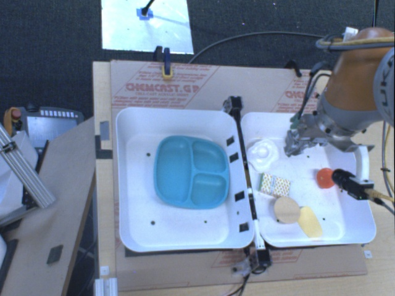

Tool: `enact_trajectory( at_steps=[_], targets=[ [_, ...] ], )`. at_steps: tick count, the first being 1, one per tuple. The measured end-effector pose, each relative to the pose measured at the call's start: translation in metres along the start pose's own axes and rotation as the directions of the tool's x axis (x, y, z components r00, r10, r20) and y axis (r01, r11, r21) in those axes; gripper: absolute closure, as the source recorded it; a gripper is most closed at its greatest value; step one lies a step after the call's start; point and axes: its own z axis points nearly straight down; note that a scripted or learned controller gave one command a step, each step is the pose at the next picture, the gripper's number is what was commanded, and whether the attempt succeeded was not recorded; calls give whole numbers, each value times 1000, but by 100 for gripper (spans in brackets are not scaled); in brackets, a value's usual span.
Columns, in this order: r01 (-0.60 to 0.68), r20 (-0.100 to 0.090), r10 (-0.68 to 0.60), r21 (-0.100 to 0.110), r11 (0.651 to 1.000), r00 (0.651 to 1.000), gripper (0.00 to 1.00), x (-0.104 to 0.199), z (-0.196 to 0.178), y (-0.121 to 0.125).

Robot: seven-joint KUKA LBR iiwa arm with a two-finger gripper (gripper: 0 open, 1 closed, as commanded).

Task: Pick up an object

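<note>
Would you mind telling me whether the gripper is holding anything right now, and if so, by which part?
Nothing is seen held. The gripper hangs over the right bin, with the white object lying apart to its left.

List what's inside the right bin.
The right bin holds a white crumpled piece, patterned block, tan disc, yellow piece and orange ball. The arm hides the bin's far corner.

A blue plate (190, 171), orange ball (325, 177), yellow block (310, 221) and checkered packet (275, 184) in white bins (133, 165).
</note>
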Motion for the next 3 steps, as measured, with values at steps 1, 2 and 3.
enact_trajectory(
  at_steps=[1, 2, 3],
  targets=[
    [-1, 1, 1, 0, 1000, 1000, 100, 52, 6, 6],
    [0, 1, 0, 0, 1000, 1000, 100, 109, 21, -1],
    [-2, 1, 2, 0, 1000, 1000, 100, 157, 18, -3]
  ],
)
